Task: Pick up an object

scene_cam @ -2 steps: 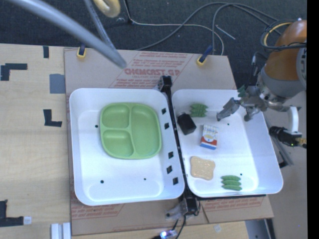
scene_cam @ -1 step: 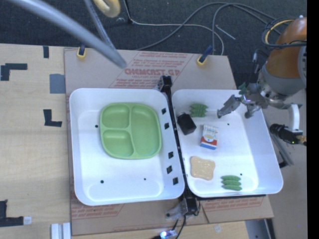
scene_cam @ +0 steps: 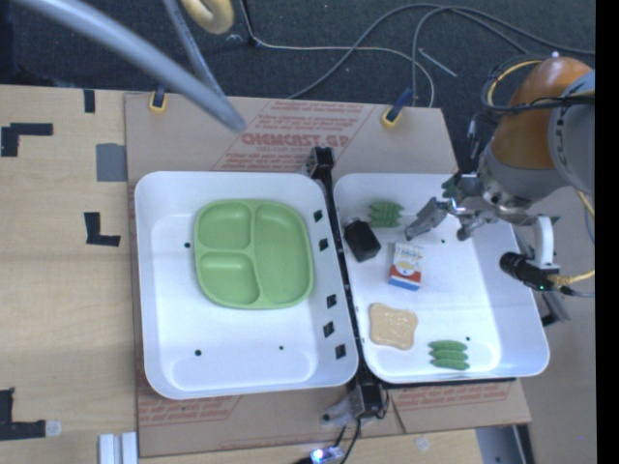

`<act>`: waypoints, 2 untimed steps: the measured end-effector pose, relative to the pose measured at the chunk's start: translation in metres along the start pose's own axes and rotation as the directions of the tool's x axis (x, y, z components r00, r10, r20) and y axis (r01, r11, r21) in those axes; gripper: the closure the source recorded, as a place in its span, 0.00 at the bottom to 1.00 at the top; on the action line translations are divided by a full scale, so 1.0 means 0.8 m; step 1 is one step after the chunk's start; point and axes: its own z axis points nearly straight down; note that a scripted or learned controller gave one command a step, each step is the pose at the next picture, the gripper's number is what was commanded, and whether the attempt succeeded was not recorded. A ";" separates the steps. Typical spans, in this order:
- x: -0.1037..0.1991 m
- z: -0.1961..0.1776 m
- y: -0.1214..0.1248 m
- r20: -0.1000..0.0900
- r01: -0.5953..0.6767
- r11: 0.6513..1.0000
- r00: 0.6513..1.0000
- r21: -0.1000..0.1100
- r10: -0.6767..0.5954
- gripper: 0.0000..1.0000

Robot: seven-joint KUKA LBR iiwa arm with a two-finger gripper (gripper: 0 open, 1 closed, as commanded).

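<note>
The grey arm with the orange band (scene_cam: 542,114) enters over the right edge of the surface (scene_cam: 58,259) and its two-finger gripper (scene_cam: 440,216) hangs above the upper part of the right shallow white bin (scene_cam: 522,346). The fingers (scene_cam: 424,222) point toward the bin's middle and appear spread apart, one grey finger slanting left and down and another part further right; nothing is seen between them, so the gripper has hold of no object. In the right bin lie five items. A small dark green leafy toy (scene_cam: 385,212) sits near the bin's far edge, just left of the fingers. A black blocky object (scene_cam: 362,239) lies beside it against the bin's left wall. A small white carton with red and blue print (scene_cam: 407,265) stands near the bin's centre, below the fingers and apart from them. A tan, toast-shaped flat piece (scene_cam: 393,326) lies toward the near left corner, and a green pea-pod toy (scene_cam: 449,354) lies near the near edge, right of the toast piece. The left shallow white bin (scene_cam: 164,356) carries a light green plastic divided plate (scene_cam: 254,254) with three compartments, set in the bin's upper middle. Both bins rest on a brown cardboard sheet (scene_cam: 290,133) laid on the surface.
</note>
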 end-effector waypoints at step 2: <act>-0.004 0.099 -0.007 0.001 0.000 1.000 1.000 -0.003 0.000 0.00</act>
